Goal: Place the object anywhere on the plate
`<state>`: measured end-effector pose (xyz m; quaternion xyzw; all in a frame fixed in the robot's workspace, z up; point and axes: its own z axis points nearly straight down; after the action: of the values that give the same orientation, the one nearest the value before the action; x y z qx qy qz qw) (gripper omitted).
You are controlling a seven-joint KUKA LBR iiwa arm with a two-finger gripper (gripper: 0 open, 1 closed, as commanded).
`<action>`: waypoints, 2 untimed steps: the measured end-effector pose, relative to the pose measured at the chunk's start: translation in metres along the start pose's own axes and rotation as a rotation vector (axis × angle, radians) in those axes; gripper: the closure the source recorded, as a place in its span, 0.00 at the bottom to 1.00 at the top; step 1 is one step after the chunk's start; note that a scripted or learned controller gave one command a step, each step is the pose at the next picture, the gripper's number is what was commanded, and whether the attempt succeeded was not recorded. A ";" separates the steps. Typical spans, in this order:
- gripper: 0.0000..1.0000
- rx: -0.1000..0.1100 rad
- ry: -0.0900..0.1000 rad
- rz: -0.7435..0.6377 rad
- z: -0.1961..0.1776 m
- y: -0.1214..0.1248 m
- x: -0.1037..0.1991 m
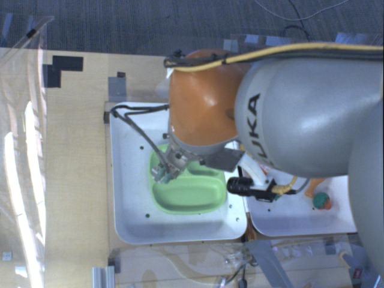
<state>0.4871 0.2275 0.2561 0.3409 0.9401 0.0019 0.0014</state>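
A light green plate (189, 195) lies in the left white bin (129, 179), toward its right half. My gripper (162, 171) hangs over the plate's upper left rim, reaching down from the orange-banded wrist (201, 104). The metal fingertips are small and blurred against the plate. I cannot make out any object between them. The large grey arm (312, 107) covers the top of the plate and much of both bins.
In the right bin (300, 221) a small orange and green object (322, 201) lies near the arm's edge. A black cable (135, 128) loops from the wrist across the left bin's upper part. The wooden bench extends to the left.
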 end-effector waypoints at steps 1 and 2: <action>1.00 -0.004 -0.007 -0.126 -0.052 -0.063 -0.110; 1.00 -0.003 -0.010 -0.318 -0.075 -0.075 -0.245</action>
<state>0.6266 0.0124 0.3309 0.1877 0.9822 0.0016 0.0067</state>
